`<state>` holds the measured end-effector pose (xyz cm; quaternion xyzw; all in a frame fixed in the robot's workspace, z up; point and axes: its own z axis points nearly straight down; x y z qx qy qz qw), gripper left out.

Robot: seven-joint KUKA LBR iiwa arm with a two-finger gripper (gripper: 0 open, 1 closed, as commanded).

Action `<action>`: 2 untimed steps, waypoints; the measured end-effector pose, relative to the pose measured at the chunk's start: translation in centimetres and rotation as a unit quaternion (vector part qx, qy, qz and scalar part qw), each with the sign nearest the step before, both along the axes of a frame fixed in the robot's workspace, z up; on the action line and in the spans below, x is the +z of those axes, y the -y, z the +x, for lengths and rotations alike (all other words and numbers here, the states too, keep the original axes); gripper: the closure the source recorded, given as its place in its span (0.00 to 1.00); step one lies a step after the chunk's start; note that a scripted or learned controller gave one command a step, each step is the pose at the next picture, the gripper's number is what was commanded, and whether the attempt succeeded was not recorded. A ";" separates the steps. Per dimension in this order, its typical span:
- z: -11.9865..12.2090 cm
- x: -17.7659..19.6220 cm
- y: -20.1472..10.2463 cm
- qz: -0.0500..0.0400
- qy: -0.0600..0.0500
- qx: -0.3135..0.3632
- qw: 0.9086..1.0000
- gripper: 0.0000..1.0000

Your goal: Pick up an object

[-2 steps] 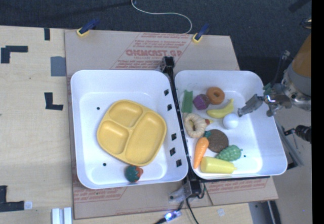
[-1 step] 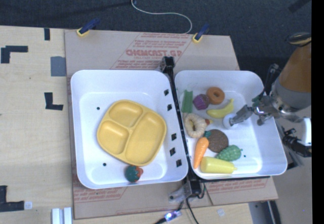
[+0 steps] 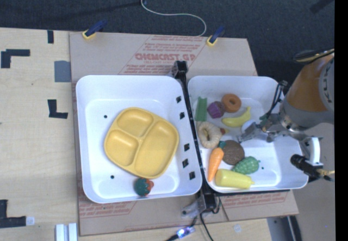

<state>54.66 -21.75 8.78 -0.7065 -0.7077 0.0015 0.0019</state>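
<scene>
My gripper (image 3: 254, 132) hangs over the middle of the right bin (image 3: 272, 85), just right of a brown round lump (image 3: 232, 152) and below a yellow banana (image 3: 237, 119). Nothing visibly sits in it. Around it lie an orange ring (image 3: 231, 103), a purple piece (image 3: 216, 109), a green strip (image 3: 202, 108), a cream doughnut (image 3: 209, 134), an orange carrot (image 3: 215, 164), a bumpy green piece (image 3: 246, 166) and a yellow oblong piece (image 3: 234, 179).
The left bin (image 3: 87, 125) holds a yellow divided plate (image 3: 141, 142) and a small green and red toy (image 3: 143, 186) near its front wall. The grey and orange arm (image 3: 310, 98) leans in over the right bin's right rim.
</scene>
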 end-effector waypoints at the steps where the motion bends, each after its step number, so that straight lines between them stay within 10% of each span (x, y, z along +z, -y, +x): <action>1: 0.0 -0.3 0.0 -0.001 0.002 0.000 1.000 0.00; 2: 0.1 0.8 0.0 -0.002 0.003 0.000 1.000 1.00</action>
